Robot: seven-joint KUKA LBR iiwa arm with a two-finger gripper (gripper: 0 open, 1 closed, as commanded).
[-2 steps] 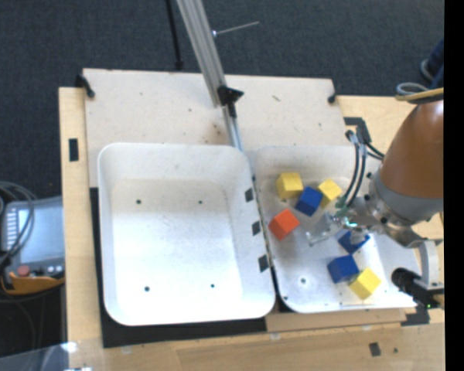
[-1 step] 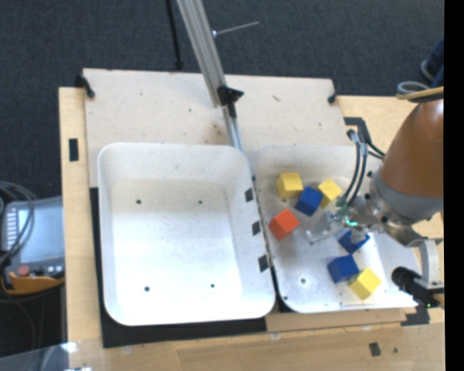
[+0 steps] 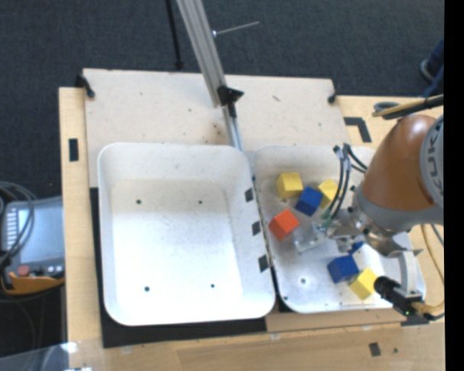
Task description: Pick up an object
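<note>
My claw hangs low inside the right bin, a shallow white tray with rounded corners; whether it is released or clenched cannot be determined. Using the orange cube as landmark: the claw sits just right of it, close but not visibly gripping it. A yellow cube lies above the landmark, a blue cube up and right of it, a second blue cube and a yellow block down and right. The cubes are matte with sharp edges. The left bin, left of the landmark, shows a speckled white floor. Both bins rest on a pale wooden tabletop over dark carpet.
</note>
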